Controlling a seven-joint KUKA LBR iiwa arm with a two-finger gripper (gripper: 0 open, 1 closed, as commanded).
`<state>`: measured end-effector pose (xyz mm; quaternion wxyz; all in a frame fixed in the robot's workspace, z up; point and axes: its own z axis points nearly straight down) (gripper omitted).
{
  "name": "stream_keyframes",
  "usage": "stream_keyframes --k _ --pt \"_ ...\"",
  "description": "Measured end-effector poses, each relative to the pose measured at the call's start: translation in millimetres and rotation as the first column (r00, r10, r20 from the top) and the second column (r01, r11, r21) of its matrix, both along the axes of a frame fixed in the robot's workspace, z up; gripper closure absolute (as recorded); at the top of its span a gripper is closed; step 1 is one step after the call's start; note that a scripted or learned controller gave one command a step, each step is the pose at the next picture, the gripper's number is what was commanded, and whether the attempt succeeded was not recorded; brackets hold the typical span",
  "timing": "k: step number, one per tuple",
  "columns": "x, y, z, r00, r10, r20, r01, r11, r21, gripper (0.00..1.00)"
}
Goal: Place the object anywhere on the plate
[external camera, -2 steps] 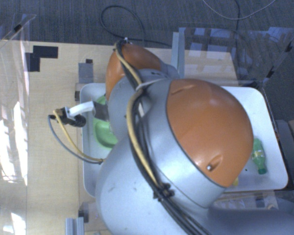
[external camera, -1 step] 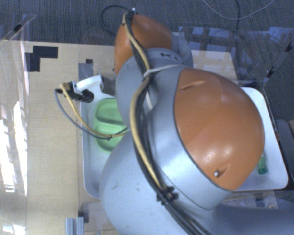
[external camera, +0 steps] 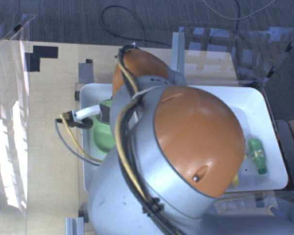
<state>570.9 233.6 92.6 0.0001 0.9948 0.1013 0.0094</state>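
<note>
Mostly arm [external camera: 186,151] looms over left bin [external camera: 88,94], covering green plate [external camera: 102,133]; pincer state: cannot tell.

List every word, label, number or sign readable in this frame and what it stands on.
None can be read.
Green bottle in the right bin: its yellowish label is too blurred to read.
Black angular marker on the bench: a plain shape, no lettering.
Arm: grey and orange shells bear no visible text.
</note>
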Motion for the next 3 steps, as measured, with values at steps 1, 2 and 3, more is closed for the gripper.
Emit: stream_keyframes --k 1,2,3 --pt "13.1 -11.1 107.2 0.855 0.519 -0.016 -0.519 0.855 -0.003 0.0" --pt "13.1 -9.7 116.6 0.85 0.526 -0.018 -0.526 0.851 -0.003 1.0" --pt "-67.2 0.6 56.2 0.989 0.144 -0.016 -0.144 0.99 0.0 1.0"
